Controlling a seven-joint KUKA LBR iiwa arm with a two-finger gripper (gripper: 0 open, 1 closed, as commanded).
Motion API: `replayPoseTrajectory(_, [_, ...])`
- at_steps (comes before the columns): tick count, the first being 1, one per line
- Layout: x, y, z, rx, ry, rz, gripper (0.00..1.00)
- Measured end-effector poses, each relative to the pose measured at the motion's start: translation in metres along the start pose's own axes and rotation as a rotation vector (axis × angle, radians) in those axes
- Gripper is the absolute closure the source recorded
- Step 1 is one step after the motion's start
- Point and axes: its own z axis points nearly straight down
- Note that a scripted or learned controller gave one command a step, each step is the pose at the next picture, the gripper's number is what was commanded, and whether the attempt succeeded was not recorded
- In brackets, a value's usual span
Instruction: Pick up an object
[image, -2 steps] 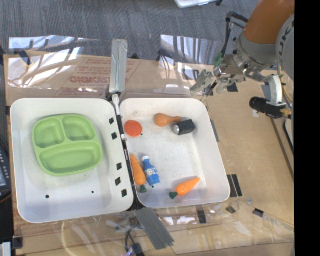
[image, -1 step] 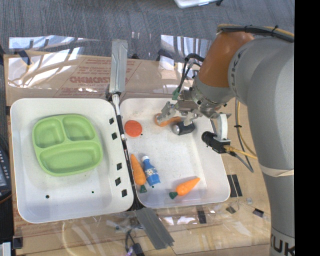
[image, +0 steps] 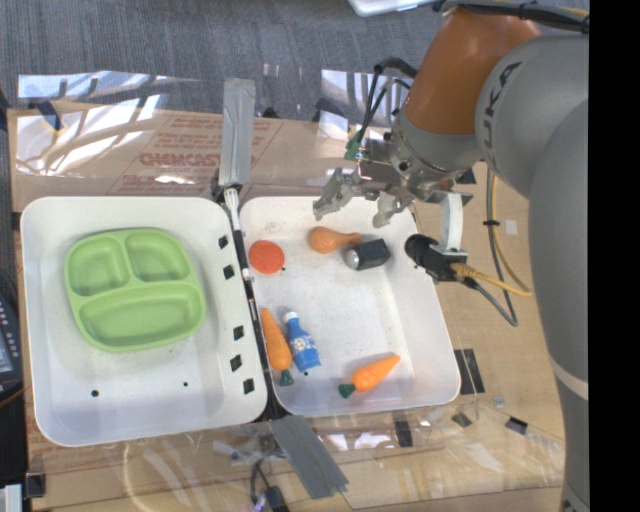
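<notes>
The gripper (image: 358, 205) hangs spread wide and empty over the right bin's (image: 432, 330) far edge. Just nearer than it lie a tan gourd (image: 330, 240) and black cylinder (image: 368, 254); bare floor opens toward the bin's middle.

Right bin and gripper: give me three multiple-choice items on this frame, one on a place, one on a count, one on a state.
1. Where is the green plate?
A. left bin
B. right bin
C. on the bench

2. How many toy carrots lie in the right bin?
A. one
B. two
C. four

3. How does the gripper stand?
A. shut on the bottle
B. open above the bin's far edge, holding nothing
C. resting on the plate

Answers: 1 A, it sits in the left bin. 2 B, one by the divider, one near the front. 3 B, its fingers are spread with nothing between them.
</notes>
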Motion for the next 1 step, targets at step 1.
replayPoseTrajectory(1, [-0.0048,-0.0623,0.0766,0.009,-0.002,0.022,0.00])
